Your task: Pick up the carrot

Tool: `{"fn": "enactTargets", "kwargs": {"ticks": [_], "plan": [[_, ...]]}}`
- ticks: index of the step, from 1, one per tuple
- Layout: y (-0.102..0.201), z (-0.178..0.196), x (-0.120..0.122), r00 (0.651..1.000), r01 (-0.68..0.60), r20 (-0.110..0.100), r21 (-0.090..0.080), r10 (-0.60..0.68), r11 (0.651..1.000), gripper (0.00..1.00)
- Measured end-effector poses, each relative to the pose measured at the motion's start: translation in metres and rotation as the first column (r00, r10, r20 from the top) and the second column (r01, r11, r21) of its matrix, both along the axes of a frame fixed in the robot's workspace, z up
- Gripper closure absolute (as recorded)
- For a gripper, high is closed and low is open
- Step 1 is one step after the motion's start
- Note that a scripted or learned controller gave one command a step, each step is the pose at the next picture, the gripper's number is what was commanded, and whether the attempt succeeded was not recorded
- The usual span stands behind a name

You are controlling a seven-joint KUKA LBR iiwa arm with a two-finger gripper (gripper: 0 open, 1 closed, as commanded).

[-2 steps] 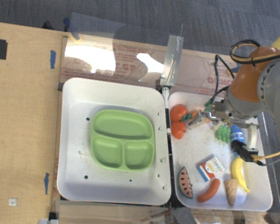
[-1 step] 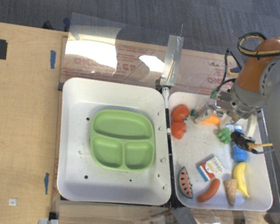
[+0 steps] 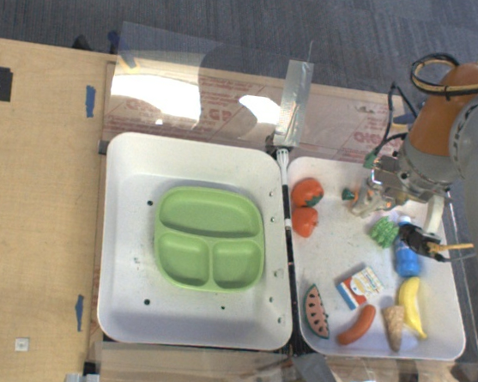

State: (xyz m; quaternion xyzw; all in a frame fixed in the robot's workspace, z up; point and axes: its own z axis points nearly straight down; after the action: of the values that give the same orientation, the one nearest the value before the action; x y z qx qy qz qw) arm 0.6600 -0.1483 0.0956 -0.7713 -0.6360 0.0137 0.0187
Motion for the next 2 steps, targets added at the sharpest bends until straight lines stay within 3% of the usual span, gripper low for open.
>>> {"fn": "enactTargets", "kwargs": {"ticks": [1,2], "plan": [[0.0195,0.1179,0.0083,0.963,0.264,0.051,-0.011,-0.263,0.964,1.0],[0.0193,0.1152,0.0072,0.963,0.265,0.046,-0.012,-0.264,0.964,0.0]]}}
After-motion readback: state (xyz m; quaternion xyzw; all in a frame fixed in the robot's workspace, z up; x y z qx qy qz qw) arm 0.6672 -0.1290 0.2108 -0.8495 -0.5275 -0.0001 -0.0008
